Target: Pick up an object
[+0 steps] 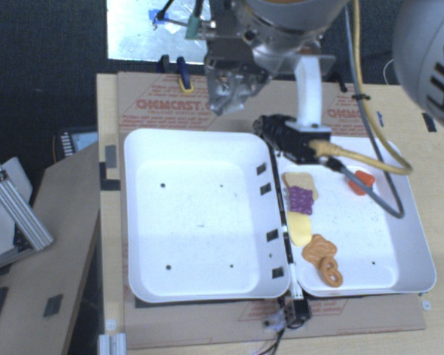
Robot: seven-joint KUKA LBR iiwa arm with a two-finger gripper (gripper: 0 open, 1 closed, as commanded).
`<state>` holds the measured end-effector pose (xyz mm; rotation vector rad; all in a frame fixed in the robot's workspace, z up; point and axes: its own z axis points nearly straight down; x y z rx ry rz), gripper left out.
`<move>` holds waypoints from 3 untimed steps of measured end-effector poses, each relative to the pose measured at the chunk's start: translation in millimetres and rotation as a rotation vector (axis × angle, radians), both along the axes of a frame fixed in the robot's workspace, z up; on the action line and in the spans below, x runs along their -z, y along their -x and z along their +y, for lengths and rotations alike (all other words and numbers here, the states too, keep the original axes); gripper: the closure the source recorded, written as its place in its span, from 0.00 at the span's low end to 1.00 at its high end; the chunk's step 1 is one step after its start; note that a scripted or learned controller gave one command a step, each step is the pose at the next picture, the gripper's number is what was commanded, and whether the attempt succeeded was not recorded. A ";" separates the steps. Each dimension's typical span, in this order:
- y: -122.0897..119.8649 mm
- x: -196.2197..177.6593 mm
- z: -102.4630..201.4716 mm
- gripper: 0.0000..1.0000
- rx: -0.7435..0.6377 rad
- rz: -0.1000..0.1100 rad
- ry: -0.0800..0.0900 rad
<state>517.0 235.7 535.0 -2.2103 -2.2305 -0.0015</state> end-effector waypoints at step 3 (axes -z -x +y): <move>17.9 8.8 0.8 1.00 0.000 -0.017 -0.009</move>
